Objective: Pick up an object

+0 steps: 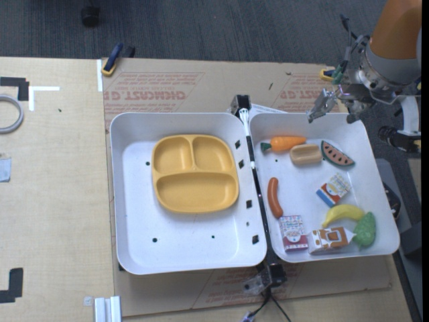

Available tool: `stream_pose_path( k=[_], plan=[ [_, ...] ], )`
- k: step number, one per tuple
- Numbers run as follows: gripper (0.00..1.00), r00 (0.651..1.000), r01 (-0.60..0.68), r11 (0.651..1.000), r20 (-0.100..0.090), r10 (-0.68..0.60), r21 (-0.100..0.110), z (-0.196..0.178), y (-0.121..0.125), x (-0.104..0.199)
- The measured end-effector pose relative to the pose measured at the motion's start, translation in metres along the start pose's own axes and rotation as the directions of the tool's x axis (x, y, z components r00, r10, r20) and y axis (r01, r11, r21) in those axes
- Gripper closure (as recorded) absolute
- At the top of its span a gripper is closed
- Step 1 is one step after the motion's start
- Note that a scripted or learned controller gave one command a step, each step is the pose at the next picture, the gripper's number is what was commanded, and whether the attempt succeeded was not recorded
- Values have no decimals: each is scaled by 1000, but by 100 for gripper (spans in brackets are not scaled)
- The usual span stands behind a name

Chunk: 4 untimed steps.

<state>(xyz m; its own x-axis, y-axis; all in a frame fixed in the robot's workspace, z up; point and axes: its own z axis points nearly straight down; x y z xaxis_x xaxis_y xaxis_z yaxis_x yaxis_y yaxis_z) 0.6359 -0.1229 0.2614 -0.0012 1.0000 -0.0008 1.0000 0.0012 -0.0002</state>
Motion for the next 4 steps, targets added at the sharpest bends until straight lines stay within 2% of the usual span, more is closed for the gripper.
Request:
stream_pose_path(
  k=[1, 2, 3, 4],
  plan=[
    [0, 938, 345, 938, 0, -345, -1, 159, -26, -74],
    [100, 939, 344, 939, 2, -344, -3, 149, -26, -74],
    [100, 928, 373, 928, 3, -373, -3, -110, -69, -68],
    [100, 975, 221, 975, 1, -221, -1, -249, -64, -84]
  ],
)
